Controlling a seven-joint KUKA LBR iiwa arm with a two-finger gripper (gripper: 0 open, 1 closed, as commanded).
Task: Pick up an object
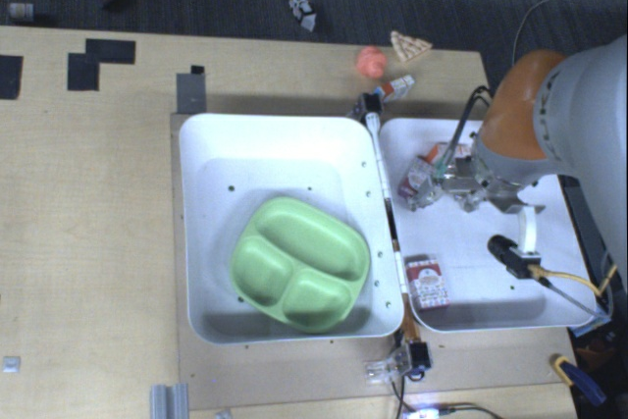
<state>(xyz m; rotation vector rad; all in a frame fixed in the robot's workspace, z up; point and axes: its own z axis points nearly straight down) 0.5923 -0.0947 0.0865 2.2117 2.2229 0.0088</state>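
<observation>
Low in the right bin: gripper, finger state impossible to tell, beside a red-and-white packet. Nearer: small red box. Left bin: green divided tray.

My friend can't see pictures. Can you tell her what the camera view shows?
A grey robot arm reaches from the right into the right white bin, its gripper low near a small red and white object. A small red card box lies in that bin; the left bin holds a green divided tray.
</observation>
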